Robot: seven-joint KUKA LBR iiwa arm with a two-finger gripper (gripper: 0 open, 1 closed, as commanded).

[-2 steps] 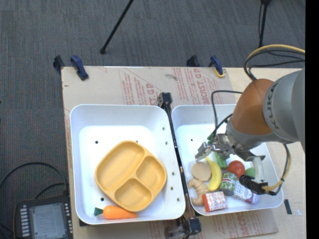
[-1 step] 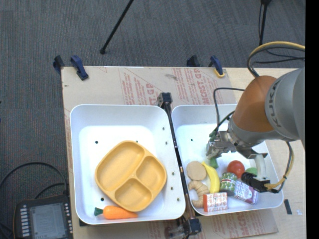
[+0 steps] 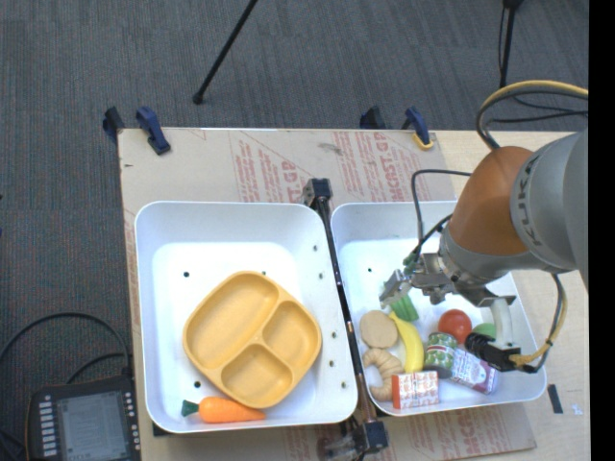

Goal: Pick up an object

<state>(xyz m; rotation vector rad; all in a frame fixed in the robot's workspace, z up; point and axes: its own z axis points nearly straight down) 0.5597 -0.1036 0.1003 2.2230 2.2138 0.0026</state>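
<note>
Nearest the viewer, along the front wall of the right bin (image 3: 538, 384): small carton (image 3: 415, 389), purple pouch (image 3: 473, 370), green can (image 3: 441, 351), peanut-shaped biscuit (image 3: 385, 362). Just behind these, still in the right bin: banana (image 3: 410, 341), round cookie (image 3: 378, 329), tomato (image 3: 455, 324), and a green piece (image 3: 405, 307) lying directly beneath the gripper (image 3: 401, 289). Gripper low over that pile, near the bin's middle; fingers too small and cluttered to judge, so impossible to tell whether apart or together, and nothing visibly clamped between them. Step in hand, judging by the pose: descent onto a target, most likely the green piece or the banana beside it. Next move calls for a straight drop, a firm close on one item only, then a lift clear of the neighbours crowding it. Left of the right bin, touching it: a second bin (image 3: 159, 229) with a yellow divided plate (image 3: 252, 337) and a carrot (image 3: 228, 410) at its front. Under both, a cardboard-topped bench (image 3: 250, 161), clamped at the far edge. Beyond, grey carpet (image 3: 96, 46) and tripod legs.
</note>
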